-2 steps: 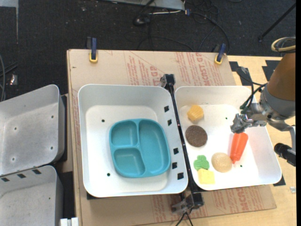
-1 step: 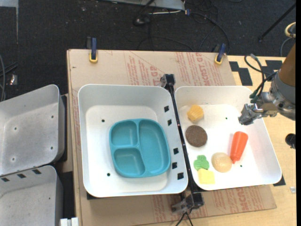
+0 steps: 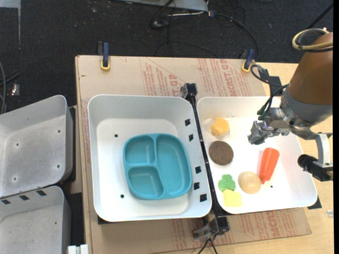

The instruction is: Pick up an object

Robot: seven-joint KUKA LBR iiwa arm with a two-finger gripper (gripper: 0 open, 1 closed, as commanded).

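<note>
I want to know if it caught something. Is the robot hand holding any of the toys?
No. The gripper hangs above the right bin with nothing between its fingers.

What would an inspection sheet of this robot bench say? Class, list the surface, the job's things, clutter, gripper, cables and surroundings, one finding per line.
Surface: cardboard-covered bench bearing left bin and right bin, side by side.
Job's things: in the right bin, yellow chunk, brown round patty, orange carrot, beige ball, green leafy piece touching yellow block.
Clutter: blue divided tray in the left bin.
Gripper: gripper over the right bin's rear, above no item; finger state unclear.
Cables: black cables on the floor behind the bench.
Surroundings: yellow clamps at the bench's rear edge; spare white bins at left.
</note>
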